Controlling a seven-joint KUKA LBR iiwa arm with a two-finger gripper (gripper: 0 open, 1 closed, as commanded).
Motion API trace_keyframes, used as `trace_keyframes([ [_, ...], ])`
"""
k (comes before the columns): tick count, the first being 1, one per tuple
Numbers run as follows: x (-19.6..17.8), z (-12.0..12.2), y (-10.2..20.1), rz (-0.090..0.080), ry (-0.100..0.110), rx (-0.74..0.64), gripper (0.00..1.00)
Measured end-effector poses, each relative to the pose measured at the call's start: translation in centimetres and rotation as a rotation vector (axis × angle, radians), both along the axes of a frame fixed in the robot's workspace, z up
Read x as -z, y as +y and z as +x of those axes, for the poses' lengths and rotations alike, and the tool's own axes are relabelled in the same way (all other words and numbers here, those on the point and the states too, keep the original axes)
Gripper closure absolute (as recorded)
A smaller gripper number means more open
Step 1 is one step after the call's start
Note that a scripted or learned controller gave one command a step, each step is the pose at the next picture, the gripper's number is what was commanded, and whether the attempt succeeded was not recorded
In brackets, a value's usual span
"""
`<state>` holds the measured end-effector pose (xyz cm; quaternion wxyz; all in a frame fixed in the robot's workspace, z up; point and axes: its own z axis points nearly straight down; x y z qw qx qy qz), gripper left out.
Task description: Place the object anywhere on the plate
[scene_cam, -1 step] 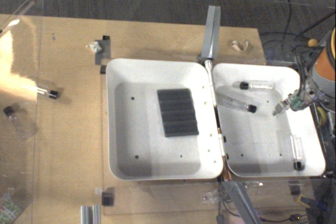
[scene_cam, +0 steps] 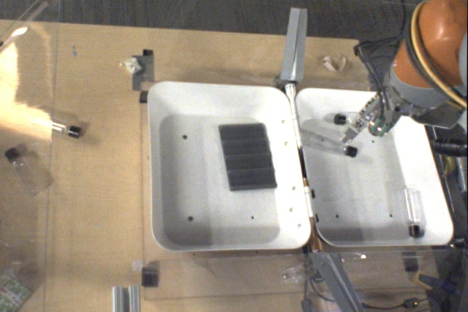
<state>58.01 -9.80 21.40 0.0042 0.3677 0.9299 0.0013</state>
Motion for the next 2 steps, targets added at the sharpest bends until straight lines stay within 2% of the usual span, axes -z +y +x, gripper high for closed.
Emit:
trace_keyframes([
  [1,2.8,6.0,2.9,-0.003,-0.001,-0.593,1.00],
  [2,-3.2,6.1,8.8,-0.006,-0.004,-0.887,1.00],
])
